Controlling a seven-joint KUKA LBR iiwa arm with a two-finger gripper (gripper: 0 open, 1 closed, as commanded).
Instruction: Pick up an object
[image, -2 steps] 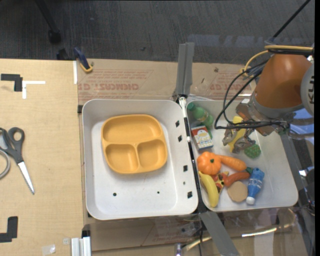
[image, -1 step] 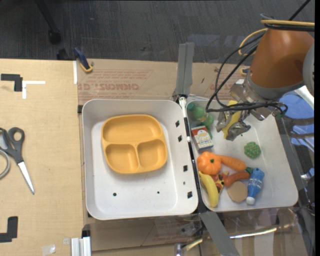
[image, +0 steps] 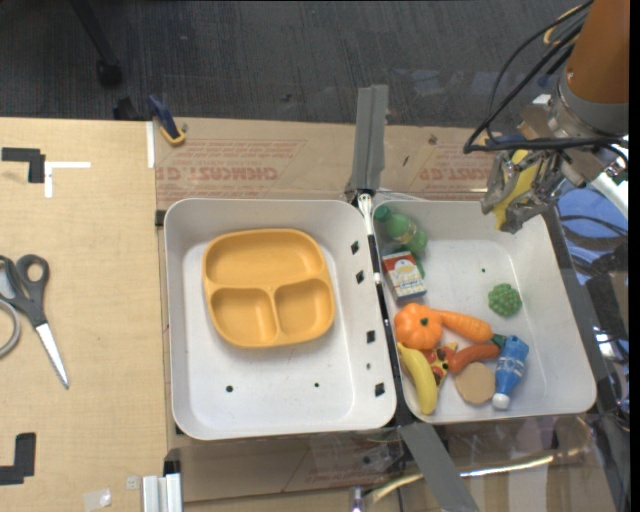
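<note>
Camera view
Tool: at 2 o'clock, up over the back rim of the right bin; I cannot tell its state.
Left bin: has an orange plate with three parts.
Right bin toys: green ball at 3 o'clock, carrot, banana, blue bottle, small box.
Table: scissors at 9 o'clock.

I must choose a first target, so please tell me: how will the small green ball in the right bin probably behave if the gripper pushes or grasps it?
The green ball looks round and lies alone on bare bin floor, so a push would probably roll it. Its bumpy surface may help grip, though its small size leaves little margin.
</note>
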